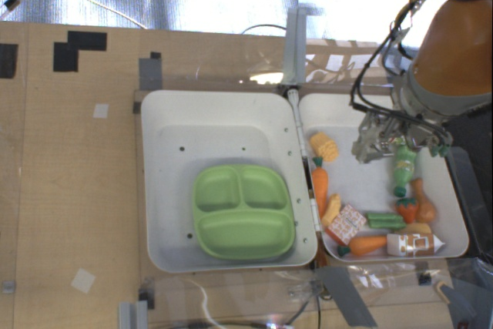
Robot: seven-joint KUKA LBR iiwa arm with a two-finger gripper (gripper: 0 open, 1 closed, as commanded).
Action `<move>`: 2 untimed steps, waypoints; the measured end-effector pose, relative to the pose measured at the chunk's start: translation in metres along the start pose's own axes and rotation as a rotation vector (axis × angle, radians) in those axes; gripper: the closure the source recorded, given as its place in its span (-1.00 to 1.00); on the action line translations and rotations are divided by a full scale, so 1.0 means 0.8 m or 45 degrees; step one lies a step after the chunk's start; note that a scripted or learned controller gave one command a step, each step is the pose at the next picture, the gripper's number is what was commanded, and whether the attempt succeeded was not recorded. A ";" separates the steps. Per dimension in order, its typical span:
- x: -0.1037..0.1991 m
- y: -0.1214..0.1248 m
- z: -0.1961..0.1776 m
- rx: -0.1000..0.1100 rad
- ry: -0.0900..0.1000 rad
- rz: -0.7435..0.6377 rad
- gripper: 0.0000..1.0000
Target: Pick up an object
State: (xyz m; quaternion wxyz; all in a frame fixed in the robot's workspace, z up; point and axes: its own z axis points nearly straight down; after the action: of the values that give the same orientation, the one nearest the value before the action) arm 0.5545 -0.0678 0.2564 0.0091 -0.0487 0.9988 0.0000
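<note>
My gripper hangs low over the upper part of the right bin, below the orange-banded wrist. A green toy bottle lies just under and right of it, its top end touching or hidden by the gripper. A yellow corn cob lies to the gripper's left. Along the bin's left wall there is a carrot. I see nothing lifted off the bin floor.
The right bin's front holds a red-and-white box, a green cucumber, a second carrot, a white bottle, a red fruit and a brown drumstick. The left bin holds a green divided plate.
</note>
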 end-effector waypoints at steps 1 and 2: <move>-0.009 -0.027 0.142 -0.005 0.021 -0.195 1.00; -0.011 -0.120 0.109 0.001 0.010 -0.451 1.00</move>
State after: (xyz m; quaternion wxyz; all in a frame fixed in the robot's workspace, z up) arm 0.5746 -0.1625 0.1694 0.0051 -0.2241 0.9746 -0.0022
